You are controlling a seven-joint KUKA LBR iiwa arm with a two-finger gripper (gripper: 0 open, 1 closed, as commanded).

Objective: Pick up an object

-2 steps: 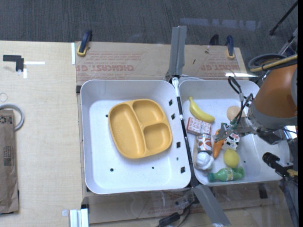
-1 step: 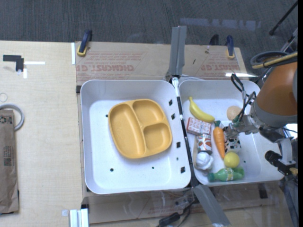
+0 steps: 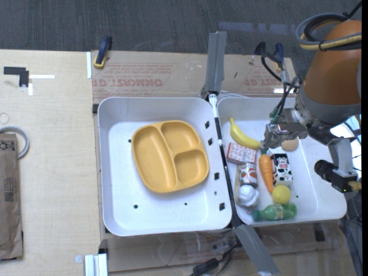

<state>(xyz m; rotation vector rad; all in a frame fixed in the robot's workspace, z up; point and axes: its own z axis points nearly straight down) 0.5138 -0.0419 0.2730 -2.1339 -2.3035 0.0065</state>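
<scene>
The right bin (image 3: 322,203) holds a banana (image 3: 242,135), a small red-and-white box (image 3: 240,153), a carrot (image 3: 265,172), a black-and-white carton (image 3: 282,169), a can (image 3: 247,174), a white ball (image 3: 248,195), a lemon (image 3: 281,194), a green bottle (image 3: 275,212) and a tan egg-like item (image 3: 290,145). My gripper (image 3: 275,137) hangs over the bin's middle, just above the carrot's top end and left of the tan item. Nothing shows between its fingers.
The left bin (image 3: 115,200) carries a yellow divided plate (image 3: 170,154). A metal divider (image 3: 215,68) runs between the bins. Cardboard lies behind them, with blue clamps (image 3: 103,50) at its corners. A brown bag (image 3: 10,194) sits at the far left of the bench.
</scene>
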